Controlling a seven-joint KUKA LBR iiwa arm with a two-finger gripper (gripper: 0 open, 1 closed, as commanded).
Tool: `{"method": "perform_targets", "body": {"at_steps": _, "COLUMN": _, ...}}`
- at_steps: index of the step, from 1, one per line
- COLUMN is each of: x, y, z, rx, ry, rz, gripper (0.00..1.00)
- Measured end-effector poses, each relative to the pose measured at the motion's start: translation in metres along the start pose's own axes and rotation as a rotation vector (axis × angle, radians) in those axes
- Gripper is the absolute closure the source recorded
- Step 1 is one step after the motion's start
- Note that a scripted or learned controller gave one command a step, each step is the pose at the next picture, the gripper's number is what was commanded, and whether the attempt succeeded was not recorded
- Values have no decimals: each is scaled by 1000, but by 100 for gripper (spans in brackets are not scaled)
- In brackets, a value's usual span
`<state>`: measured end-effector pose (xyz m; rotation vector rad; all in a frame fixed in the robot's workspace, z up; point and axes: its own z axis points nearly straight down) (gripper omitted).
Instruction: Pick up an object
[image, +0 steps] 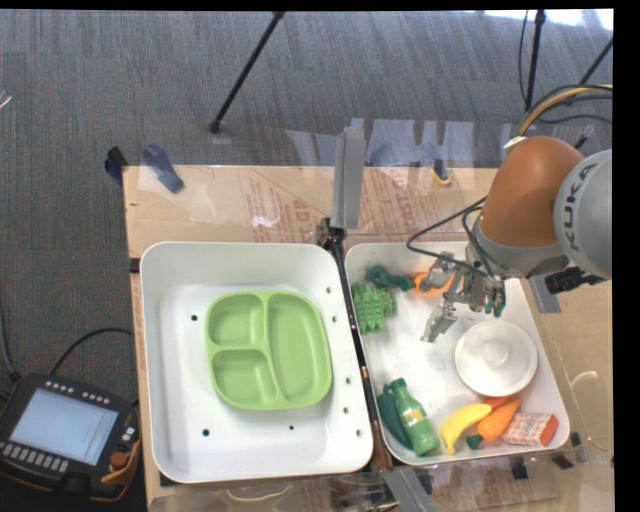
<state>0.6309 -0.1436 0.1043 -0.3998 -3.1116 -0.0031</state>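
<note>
**White bins, gripper hovering over the right one**

Grey arm (560, 200) is reaching in from the right, its gripper (447, 318) hanging over the bare floor of the right bin (425, 375). Whether it is wide or narrow cannot be told at this scale (the tips are too small and partly blurred); nothing is showing between them. No object is being held, so the pick is judged not yet done.

Candidates are all lying in the right bin: a green brick (371, 307) near the left wall, a dark green piece (388, 277) and an orange ring (432, 283) towards the back, a white bowl (495, 357) just right of the gripper, and along the front a green bottle (412, 414), a banana (463, 423), a carrot (495, 418) and a small box (528, 429). The left bin (170, 300) is bearing a green tray (268, 349).

To do this step well, the brick or ring is probably the better choice: each is near the gripper and standing apart from its neighbours. The front cluster is packed closely, and the bowl likely offers a poor grip. Descend centred, closing only once straddling the target.
</note>
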Motion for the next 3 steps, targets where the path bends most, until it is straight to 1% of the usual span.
{"method": "perform_targets", "body": {"at_steps": 1, "x": 6, "y": 47, "z": 22, "rx": 1, "ry": 3, "rz": 52, "gripper": 0}}
{"method": "perform_targets", "body": {"at_steps": 2, "x": 5, "y": 49, "z": 14, "rx": 1, "ry": 4, "rz": 49, "gripper": 100}}
{"method": "perform_targets", "body": {"at_steps": 3, "x": 14, "y": 44, "z": -143, "rx": -3, "ry": -24, "rz": 149, "gripper": 100}}
